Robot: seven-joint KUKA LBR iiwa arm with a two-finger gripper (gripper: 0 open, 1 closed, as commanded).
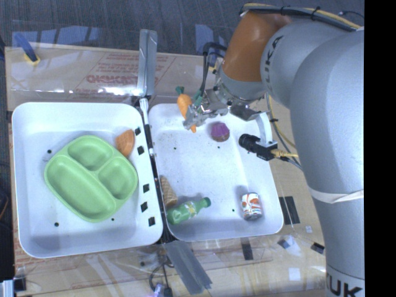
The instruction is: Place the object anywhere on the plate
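A green three-compartment plate [91, 177] lies in the left bin [37, 119]. An orange carrot [183, 104] with a green top sits at the far left corner of the right bin [210, 166], near the divider. My gripper [194, 117] has come down over the carrot's lower half. Its metal fingers close across the carrot, and orange shows both above and below them. The carrot's middle is hidden by the fingers.
A purple round object [219, 131] lies just right of the gripper. A small can [250, 206], a green bottle [187, 210] and a brown cone [168, 191] lie along the right bin's near side. An orange-brown piece [125, 142] sits beside the plate's far right edge.
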